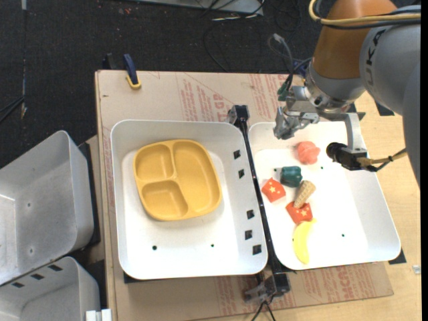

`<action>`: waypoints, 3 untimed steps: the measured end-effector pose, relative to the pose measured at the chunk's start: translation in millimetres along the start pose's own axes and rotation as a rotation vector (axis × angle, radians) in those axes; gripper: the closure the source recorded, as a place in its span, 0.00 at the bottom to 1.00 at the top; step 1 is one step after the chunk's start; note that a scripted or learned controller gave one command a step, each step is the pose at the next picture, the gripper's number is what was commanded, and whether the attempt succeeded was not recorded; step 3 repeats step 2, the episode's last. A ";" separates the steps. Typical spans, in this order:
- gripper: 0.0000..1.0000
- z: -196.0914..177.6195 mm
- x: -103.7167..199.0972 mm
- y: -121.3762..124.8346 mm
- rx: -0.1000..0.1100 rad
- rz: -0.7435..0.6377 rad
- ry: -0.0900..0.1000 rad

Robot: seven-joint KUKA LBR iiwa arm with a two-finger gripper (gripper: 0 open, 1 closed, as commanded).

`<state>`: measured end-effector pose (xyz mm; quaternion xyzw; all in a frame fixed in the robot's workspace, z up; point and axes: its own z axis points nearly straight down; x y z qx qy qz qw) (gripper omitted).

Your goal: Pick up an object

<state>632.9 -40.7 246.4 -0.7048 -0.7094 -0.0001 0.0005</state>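
the nearest thing to pick is the pink lump [307, 152], lying in the right bin [374, 199] near its top edge. it looks rounded, with no clear long axis, so the approach angle probably matters little. it sits just below and to the right of the gripper [286, 127] in the camera view, near but apart from it. the gripper hangs over the bin's top-left corner, close to the divider between the two bins. nothing shows between its tips, so it carries no object; how far apart those tips stand cannot be told from this slant.

further down from the pink lump lie the teal block [291, 175], then the red cube [273, 190] to its lower left and the cone [304, 192] to its lower right, the cone tilted with its narrow end pointing down-left. below them are a second red piece [299, 212] and the banana [302, 242], whose long axis runs roughly up and down the view.

the left bin [134, 246] holds a yellow tray [177, 178] with three compartments, well apart from the gripper.

judging from this, the next move is a short shift toward the pink lump, then a descent.
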 end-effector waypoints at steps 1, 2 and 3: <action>1.00 -7.0 51.8 -10.8 0.001 -0.002 0.001; 1.00 -10.9 106.6 -24.5 0.001 -0.002 0.001; 1.00 -10.9 106.6 -24.5 0.001 -0.002 0.001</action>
